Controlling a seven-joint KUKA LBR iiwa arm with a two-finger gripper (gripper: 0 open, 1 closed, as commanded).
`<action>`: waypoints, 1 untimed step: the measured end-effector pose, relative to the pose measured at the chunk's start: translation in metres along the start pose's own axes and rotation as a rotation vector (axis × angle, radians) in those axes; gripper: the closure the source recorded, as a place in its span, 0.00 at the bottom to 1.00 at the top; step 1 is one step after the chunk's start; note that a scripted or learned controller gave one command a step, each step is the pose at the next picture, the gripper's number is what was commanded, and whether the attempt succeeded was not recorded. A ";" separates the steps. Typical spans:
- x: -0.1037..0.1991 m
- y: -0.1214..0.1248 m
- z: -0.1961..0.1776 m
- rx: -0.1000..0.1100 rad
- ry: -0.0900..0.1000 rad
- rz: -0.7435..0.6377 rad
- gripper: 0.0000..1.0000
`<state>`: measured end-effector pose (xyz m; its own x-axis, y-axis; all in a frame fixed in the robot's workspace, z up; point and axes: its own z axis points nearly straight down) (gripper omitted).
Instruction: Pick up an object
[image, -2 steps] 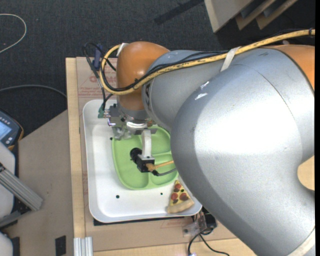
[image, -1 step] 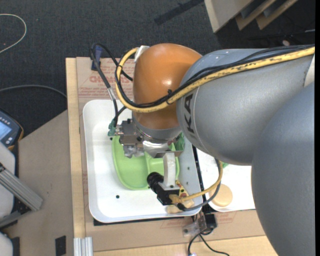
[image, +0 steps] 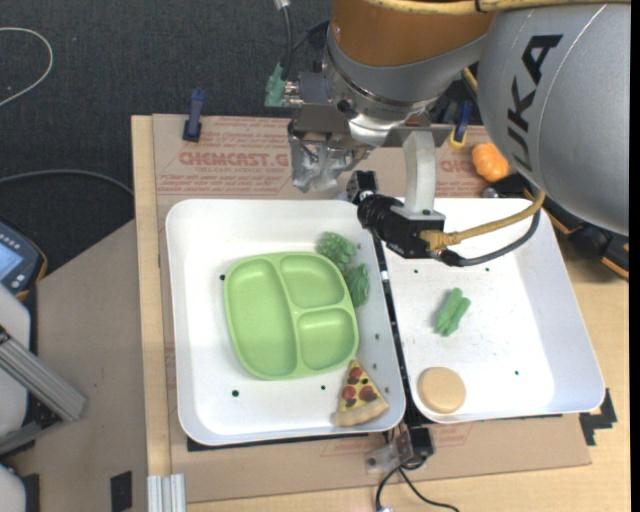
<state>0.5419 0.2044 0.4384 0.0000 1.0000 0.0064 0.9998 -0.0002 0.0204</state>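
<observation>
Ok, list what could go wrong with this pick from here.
1. The broccoli and the other green piece sit squeezed between the green divided plate and the bin wall; a descent there may hit either.
2. The pizza slice lies flat in a corner, probably hard to get under.
3. The black cable drapes over the right bin and could snag.

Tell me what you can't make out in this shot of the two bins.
- Gripper: in the camera view it is blurred above the left bin's far rim, so its fingertips are unclear.
- Green toy beside the green divided plate: its shape is too small and soft to identify.
- Orange object behind the right bin: partly hidden by the arm.
</observation>
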 end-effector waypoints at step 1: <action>-0.013 -0.003 0.022 0.024 -0.007 0.002 1.00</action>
